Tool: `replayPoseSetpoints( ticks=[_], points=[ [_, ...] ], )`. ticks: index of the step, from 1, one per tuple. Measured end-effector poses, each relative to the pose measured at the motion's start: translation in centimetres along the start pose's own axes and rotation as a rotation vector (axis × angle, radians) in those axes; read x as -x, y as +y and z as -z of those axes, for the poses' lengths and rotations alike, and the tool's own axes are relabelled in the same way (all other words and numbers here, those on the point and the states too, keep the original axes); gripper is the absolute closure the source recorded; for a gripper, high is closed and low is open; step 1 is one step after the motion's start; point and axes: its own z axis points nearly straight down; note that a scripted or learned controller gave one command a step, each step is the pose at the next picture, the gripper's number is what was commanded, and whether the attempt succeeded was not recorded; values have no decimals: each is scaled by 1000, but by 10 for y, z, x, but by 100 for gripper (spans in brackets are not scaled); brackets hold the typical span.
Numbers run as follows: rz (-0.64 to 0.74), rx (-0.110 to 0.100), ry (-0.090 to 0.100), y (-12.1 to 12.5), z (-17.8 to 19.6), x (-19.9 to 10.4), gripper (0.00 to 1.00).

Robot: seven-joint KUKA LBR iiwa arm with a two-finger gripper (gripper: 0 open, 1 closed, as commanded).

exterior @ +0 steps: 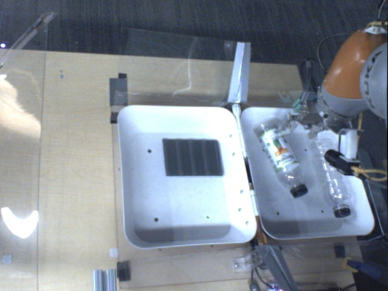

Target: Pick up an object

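Right bin (364,226): labelled clear bottle (280,156) lies tilted, dark cap toward the near wall; second clear bottle (334,183) just beside it, right. Arm (354,71) hangs over the bin's far right corner; hand (315,121) state can't tell. Left bin (139,223) has a dark ribbed patch (193,157)
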Motion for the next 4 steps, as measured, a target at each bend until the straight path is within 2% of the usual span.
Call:
replayPoseSetpoints(
  ticks=[1,2,3,4],
  points=[
    [53,-16,2,-5,-37,-21,0],
    [88,-5,0,10,-59,-30,0],
    [89,-3,0,11,-48,-31,100],
    [232,-13,2,23,35,-79,100]
  ],
)
